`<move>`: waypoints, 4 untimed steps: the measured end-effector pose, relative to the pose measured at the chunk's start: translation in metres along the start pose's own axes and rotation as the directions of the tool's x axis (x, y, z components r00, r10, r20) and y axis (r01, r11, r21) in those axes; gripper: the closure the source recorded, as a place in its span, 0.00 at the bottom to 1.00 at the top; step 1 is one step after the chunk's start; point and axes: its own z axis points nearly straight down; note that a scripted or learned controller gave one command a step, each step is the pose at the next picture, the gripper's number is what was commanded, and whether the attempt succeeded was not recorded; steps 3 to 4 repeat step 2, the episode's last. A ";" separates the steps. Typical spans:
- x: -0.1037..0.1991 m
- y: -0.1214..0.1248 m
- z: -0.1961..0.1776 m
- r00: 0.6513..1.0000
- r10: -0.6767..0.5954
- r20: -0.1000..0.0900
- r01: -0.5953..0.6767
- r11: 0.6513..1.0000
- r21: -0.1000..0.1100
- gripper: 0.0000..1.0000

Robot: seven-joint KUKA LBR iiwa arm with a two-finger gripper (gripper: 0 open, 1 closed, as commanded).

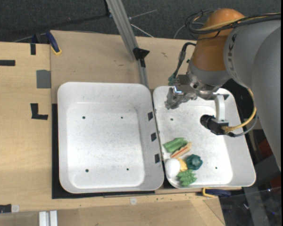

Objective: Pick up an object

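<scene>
The gripper [172, 101] hangs over the upper left corner of the right bin [236, 171], close by the divider where the two bins meet. From this slant I cannot tell how the tool is set; the dark metal at its tip blurs together, and nothing shows in it.

All the pickable things sit in a tight heap at the lower left of that same bin, well apart from the gripper. Counting them: one pale green leafy piece [174, 144], one orange carrot-like stick [180, 150] lying just under it, one white egg-shaped piece [172, 166] with one small yellow bit [182, 165] touching it, one dark teal rounded lump [194, 162], and one bright green knobbly piece [187, 177] at the very bottom. Six, as far as I can make out. The left bin [104, 91] is the second of the two bins.

The trouble I would expect comes from that crowding. A descent into the heap could land between two pieces and push them apart rather than close on either. The heap also sits hard against the bin's left wall and lower rim, so a finger may strike the rim. The rounded egg and lump look likely to squirt out.
</scene>
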 end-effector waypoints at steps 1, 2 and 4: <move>0.046 0.020 -0.010 1.000 0.000 -0.001 0.000 1.000 -0.002 1.00; 0.091 0.049 -0.004 1.000 0.000 0.000 0.000 1.000 -0.002 1.00; 0.091 0.049 -0.004 1.000 0.000 0.000 0.000 1.000 -0.002 1.00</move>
